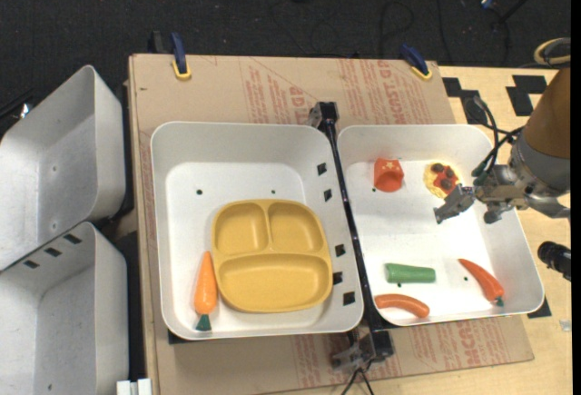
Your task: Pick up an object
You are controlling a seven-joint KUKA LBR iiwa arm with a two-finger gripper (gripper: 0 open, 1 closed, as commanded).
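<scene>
the gripper [474, 202] hangs over the right side of the right bin [508, 239], its two dark fingers spread apart with nothing between them; one finger [451, 207] reaches left and down toward the bin floor, the other sits by the bin's right wall. the closest object to it is a small yellow piece with dark red spots [442, 177], lying just beside and to the far-left of the fingers, apart from them. a red cup-shaped piece [388, 174] lies further left in the far part of the same bin. toward the near side lie a green piece [409, 273], a red sausage-shaped piece [401, 303] near the near rim, and a red chili pepper [481, 279] near the right wall, nearer than the gripper and well apart from it. the left bin [182, 202] holds a yellow divided tray [270, 255] with a carrot [205, 289] lying just beside its left edge. both bins rest on the bench [272, 89], touching side by side.
</scene>
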